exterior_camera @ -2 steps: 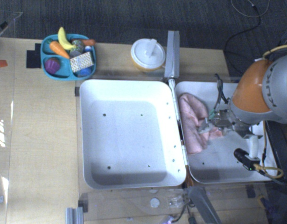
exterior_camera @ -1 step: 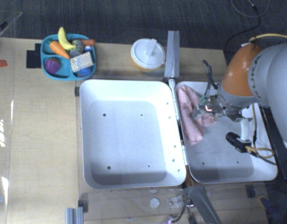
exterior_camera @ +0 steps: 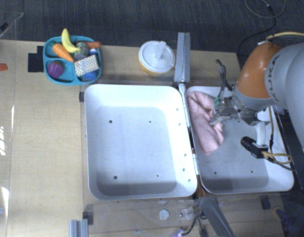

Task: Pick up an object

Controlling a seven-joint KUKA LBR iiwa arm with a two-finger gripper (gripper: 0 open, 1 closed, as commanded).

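The pink cloth (exterior_camera: 205,122) lies crumpled along the left wall of the right bin (exterior_camera: 250,181), near its far left corner, probably where it can be reached from the arm's side. The gripper (exterior_camera: 220,111) sits at the cloth's right edge, low over the bin floor and touching or nearly touching the fabric; I cannot tell whether it is released or clenched, nor whether any cloth is caught in it. The bin wall just beside the cloth would likely crowd a grasp from the left, so an approach from the right looks sensible. The left bin (exterior_camera: 137,142) stands alongside. Beyond the bins, on the bench's far edge, rest a white lidded cup (exterior_camera: 156,57) and a blue tray of toy food (exterior_camera: 71,59), well apart from the work.
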